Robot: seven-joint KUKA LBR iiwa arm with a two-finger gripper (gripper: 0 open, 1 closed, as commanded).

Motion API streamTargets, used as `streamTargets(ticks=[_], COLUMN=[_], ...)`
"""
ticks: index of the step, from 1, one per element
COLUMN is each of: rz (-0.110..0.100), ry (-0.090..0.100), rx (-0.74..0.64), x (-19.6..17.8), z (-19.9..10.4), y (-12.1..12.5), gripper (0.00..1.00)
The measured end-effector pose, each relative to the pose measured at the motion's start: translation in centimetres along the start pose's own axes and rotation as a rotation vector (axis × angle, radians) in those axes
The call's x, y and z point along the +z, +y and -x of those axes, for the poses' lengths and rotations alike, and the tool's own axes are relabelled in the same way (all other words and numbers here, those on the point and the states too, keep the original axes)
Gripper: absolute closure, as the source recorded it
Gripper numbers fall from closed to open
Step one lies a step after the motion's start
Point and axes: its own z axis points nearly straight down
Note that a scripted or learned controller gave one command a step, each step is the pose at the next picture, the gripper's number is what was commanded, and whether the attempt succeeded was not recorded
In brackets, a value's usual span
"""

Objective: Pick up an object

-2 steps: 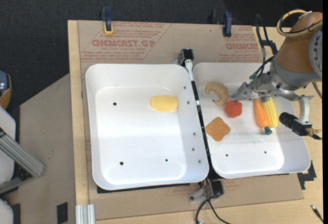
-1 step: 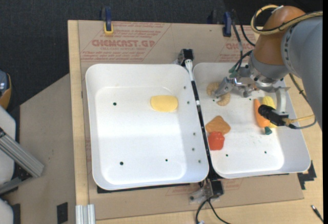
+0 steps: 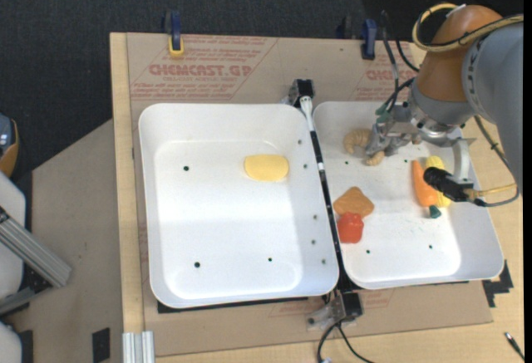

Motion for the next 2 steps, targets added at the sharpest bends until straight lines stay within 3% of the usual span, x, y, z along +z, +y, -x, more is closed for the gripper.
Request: streamTargets(ticks=[1, 2], rz=[-0.007, 0.002], ry=[0.001, 0.0], rx=[0.004, 0.0], x=[1.1, -7.2], z=[1.4, -1.1], y=[-0.9, -1.9], gripper=[1.0, 1.0])
